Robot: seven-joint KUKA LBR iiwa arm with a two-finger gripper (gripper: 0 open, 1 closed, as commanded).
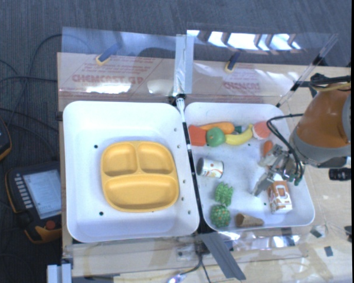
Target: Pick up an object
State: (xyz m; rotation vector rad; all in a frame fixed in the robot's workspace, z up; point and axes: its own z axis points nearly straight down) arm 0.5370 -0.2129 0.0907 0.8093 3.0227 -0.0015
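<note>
1. Objects for picking lay in the right bin (224, 112); the left bin (82, 128) held a yellow divided tray (140, 175) near its centre.
2. Along the far wall of the right bin, a cluster sat together: a red piece (197, 135), a carrot (219, 127), a green round fruit (215, 137), a banana (241, 137) and an orange-red piece (261, 130). The green fruit touched the banana and lay just in front of the carrot.
3. A small can (211, 168) lay on its side near the left wall of the right bin.
4. Two green bumpy items were positioned below the can: the upper one (223, 193) and the lower one (219, 216), close together.
5. A brown cone-shaped piece (248, 220) lay near the front wall of the right bin.
6. An orange-and-white carton (279, 196) lay in the front right corner of the right bin.
7. The arm (323, 125) reached in from the right, with its orange band above the wrist.
8. The gripper (270, 178) was positioned low over the right side of the right bin, just beside the carton and well apart from the can.
9. The gripper's fingers pointed down and to the left; whether they were spread or closed could not be determined, and no item was seen between them.
</note>
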